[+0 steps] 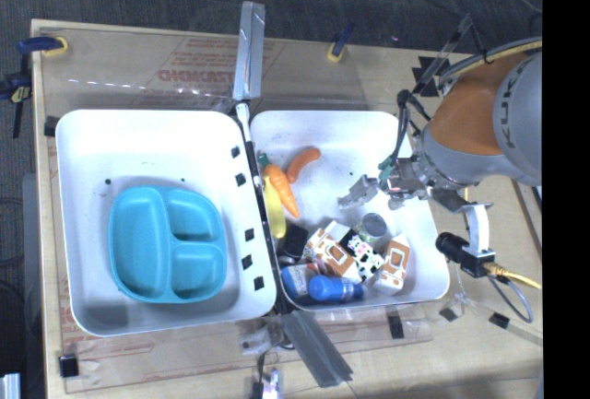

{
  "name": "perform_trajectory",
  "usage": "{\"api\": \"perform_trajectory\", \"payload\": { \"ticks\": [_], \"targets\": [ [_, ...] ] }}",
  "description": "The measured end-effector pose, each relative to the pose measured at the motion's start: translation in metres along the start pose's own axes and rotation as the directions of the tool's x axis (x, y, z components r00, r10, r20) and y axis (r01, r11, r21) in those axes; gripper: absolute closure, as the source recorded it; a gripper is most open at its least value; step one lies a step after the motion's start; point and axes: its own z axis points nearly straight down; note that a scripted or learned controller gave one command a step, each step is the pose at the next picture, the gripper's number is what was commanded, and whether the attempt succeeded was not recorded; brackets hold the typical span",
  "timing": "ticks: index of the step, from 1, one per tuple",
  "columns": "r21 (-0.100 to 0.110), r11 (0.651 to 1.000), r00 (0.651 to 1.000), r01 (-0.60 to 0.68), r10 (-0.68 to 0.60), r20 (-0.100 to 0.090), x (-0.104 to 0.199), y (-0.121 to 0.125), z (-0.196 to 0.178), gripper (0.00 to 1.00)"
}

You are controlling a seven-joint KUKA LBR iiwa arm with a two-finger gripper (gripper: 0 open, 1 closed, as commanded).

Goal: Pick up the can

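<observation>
- Arm (479,125) reaches in from the right over the right bin (323,125).
- Gripper (361,193) hangs above the bin floor; nothing sits between its fingers, which look parted.
- Can (373,226) stands just below the gripper, apart from it, beside the patterned cartons (355,257).
- Carrot (281,190) and blue bottle (332,288) lie in the same bin.
- Blue divided tray (168,243) lies in the left bin (83,148).

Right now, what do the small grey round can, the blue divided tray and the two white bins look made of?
Small grey round can: probably metal, with a dull grey top and a darker centre; too small to confirm.
Blue divided tray: moulded plastic, uniform colour, rounded compartments, soft sheen.
Two white bins: likely plastic, smooth, slightly glossy, with rounded corners.
</observation>
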Motion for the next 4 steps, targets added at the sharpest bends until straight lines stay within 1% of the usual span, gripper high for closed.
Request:
{"api": "perform_trajectory", "payload": {
  "ticks": [1,2,3,4],
  "targets": [
    [-0.006,1.0,1.0,-0.003,0.003,0.002,0.0,0.007,0.097,0.0],
    [-0.007,0.996,0.996,-0.084,0.084,0.002,-0.001,-0.011,0.026,0.0],
    [-0.055,0.979,0.98,-0.198,0.199,0.011,0.02,0.004,0.065,0.0],
    [-0.09,0.903,0.906,-0.421,0.423,-0.003,0.03,-0.025,0.07,0.0]
  ]
}}
